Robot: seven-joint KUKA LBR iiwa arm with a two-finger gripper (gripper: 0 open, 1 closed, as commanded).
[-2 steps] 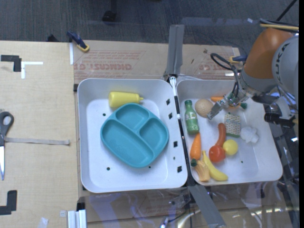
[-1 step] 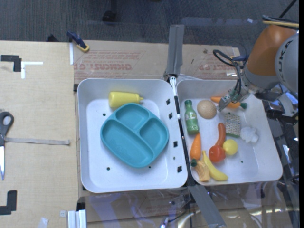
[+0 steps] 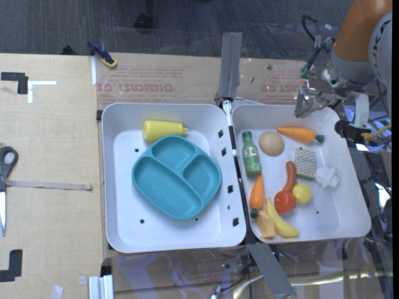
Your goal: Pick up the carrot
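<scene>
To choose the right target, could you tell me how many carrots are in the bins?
2. One carrot lies near the right bin's far edge, close to the gripper; the other carrot lies near its left wall.

Two white bins [image 3: 111, 185], one blue plate [image 3: 177, 177], two carrots [image 3: 299, 133], one green bottle [image 3: 250, 154], one banana [image 3: 282, 223].

A: Arm position?
B: The arm [image 3: 368, 23] enters from the upper right, orange band high at the frame corner, grey wrist angled down and to the left.
A: Gripper?
B: The gripper [image 3: 307, 106] hangs low at the wrist's end, pointing downward; jaws too dark to read.
</scene>
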